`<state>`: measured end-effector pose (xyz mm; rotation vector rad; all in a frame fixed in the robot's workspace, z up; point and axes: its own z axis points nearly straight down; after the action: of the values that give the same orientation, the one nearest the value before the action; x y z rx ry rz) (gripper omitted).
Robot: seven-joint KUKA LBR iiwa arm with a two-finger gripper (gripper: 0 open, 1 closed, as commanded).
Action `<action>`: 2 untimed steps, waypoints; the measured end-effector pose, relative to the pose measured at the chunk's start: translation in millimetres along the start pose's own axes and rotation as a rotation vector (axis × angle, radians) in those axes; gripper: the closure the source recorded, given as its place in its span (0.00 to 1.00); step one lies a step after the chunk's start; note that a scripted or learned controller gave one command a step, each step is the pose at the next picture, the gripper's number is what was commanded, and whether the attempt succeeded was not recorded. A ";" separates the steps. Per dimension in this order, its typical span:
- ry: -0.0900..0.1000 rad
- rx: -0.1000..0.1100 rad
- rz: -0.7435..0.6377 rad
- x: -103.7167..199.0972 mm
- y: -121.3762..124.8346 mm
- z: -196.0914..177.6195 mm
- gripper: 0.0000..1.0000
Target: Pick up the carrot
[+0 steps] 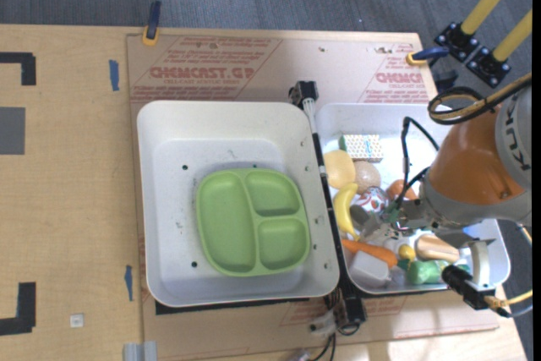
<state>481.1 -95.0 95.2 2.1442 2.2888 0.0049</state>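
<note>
- Bench (68, 207): brown board surface carrying two shallow white bins side by side.
- Left bin (161, 139): holds a green divided tray (252, 221) with three compartments, set near the bin's middle.
- Right bin (499, 254): crowded with small items along its left half.
- Arm (473, 169): grey with an orange band, entering over the right bin's right edge and bent down toward the bin's middle.
- Gripper (396, 214): low over the clutter at the right bin's middle, just above the carrot; the view does not show how its claw stands.
- Banana (344, 211): yellow, lying along the right bin's left wall.
- Carrot (372, 252): orange, lying flat near the right bin's front-left corner; long axis runs left to right, slanting slightly toward the front edge at its right end. Which end is the tip cannot be told.
- Green item (424, 271): near the front edge, right of the carrot.
</note>
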 end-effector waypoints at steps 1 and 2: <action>-0.007 -0.017 -0.341 -4.1 5.8 2.7 0.00; -0.011 -0.022 -0.480 -6.1 7.3 2.4 0.00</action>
<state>488.8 -100.6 92.9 1.5267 2.7130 0.0156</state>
